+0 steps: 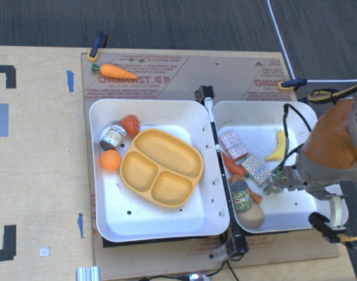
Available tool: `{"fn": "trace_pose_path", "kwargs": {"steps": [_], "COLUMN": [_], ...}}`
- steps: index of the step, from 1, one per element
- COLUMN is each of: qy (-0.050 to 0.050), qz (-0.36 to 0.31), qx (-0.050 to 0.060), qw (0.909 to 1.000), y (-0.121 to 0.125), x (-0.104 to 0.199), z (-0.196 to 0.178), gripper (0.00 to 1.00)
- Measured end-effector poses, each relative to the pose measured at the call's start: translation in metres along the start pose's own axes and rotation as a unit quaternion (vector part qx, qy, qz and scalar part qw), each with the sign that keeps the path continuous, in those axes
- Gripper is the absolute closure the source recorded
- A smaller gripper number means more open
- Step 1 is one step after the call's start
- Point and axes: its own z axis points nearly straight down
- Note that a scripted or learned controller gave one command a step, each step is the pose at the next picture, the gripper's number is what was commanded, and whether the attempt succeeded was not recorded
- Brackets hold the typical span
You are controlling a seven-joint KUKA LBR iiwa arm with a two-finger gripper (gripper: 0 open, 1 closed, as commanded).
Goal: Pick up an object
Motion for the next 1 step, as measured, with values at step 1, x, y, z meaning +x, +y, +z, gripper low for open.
{"fn": "trace_pose_path", "kwargs": {"steps": [1], "qy": [0.001], "qz": [-0.001], "qx": [0.004], "qw": [1.0], "y": [-0.0016], "x": [0.0759], "z": [-0.0881], "gripper": [1.0]}}
